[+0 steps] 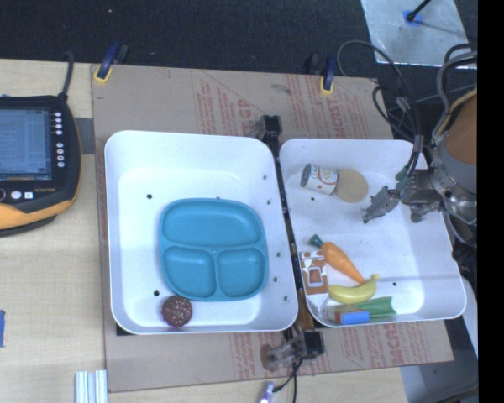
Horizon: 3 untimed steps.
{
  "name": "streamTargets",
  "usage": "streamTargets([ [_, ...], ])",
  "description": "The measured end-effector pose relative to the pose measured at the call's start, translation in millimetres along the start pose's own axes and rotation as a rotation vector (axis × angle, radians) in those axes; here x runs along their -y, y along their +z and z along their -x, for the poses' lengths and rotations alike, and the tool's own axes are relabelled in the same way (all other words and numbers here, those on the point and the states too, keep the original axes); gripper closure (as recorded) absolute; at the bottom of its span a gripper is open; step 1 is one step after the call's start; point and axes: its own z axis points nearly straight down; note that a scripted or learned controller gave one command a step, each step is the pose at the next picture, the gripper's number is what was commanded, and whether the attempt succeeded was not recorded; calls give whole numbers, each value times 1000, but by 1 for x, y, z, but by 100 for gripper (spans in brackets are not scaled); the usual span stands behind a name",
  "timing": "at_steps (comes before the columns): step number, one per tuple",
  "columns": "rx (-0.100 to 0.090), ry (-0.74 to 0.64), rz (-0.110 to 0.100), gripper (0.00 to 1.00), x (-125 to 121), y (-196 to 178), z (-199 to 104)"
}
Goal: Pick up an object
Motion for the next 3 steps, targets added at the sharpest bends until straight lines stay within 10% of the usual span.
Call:
streamTargets([
  [1, 1, -1, -2, 0, -22, 81, -18],
  [2, 0, 1, 0, 0, -103, 121, 9],
  [3, -9, -4, -33, 0, -121, 126, 31],
])
